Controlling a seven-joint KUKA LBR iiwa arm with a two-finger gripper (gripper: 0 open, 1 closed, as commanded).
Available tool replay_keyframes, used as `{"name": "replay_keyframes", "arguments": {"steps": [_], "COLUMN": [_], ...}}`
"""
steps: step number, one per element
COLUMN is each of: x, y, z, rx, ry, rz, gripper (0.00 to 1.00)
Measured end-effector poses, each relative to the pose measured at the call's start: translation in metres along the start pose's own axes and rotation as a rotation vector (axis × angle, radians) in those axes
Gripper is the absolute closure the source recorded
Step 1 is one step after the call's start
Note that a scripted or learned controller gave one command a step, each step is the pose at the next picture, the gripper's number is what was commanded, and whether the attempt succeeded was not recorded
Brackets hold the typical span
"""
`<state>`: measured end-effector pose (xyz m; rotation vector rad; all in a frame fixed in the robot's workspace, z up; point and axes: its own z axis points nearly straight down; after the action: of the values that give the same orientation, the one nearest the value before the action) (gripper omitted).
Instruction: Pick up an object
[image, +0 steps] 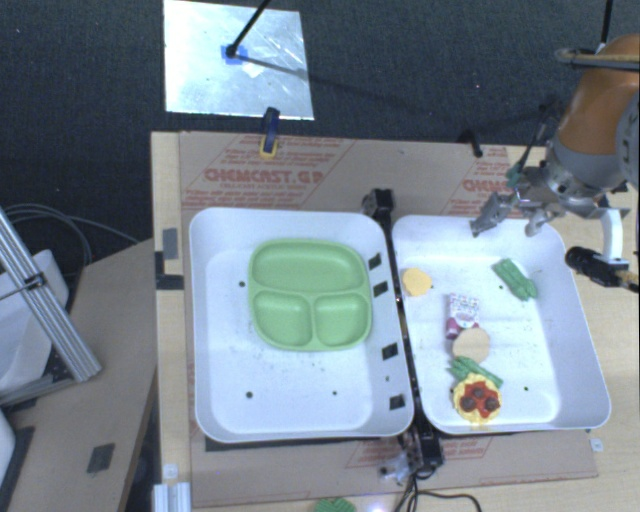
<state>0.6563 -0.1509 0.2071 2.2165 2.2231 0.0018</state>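
**Ana:** Dark carpet all round, and on it a worktop (300, 165) with a cardboard sheet under two white bins. What's where?

**Ben:** In the left bin (215, 330) sits a green divided tray (308, 295). The right bin (570, 350) has the loose pieces: a green toy (514, 279) near the far right side, a yellow disc (417, 283) by the centre wall, a small red-and-white packet (462, 311), a tan round piece (471, 346) just below it, and a yellow item with red spots (478, 399) near the front rim.

**Ana:** And the hand (508, 215)?

**Ben:** It hangs over the far rim of the right bin, fingers spread apart with nothing between them.

**Ana:** Which piece would you go for?

**Ben:** The green toy, I'd say. It is nearest the hand and lies well apart from the others. Turn the wrist so the fingers straddle its narrow width, come straight down, and close only once both tips are below its top.

**Ana:** Any trouble with the walls?

**Ben:** The toy lies near the right wall, though there looks to be white floor either side for the fingers. The packet and tan piece touch, so a grasp there may catch both. The yellow disc hugs the centre wall, leaving little room.
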Motion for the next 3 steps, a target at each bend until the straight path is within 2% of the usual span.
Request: {"name": "replay_keyframes", "arguments": {"steps": [1,2,3], "x": [-0.021,0.022,0.019], "y": [-0.039,-0.082,-0.079], "z": [0.128,0.123,0.111], "rx": [0.007,0.005,-0.002], "ry": [0.002,0.003,0.0], "rz": [0.005,0.001,0.003], "gripper": [0.0,0.0,1.0]}}
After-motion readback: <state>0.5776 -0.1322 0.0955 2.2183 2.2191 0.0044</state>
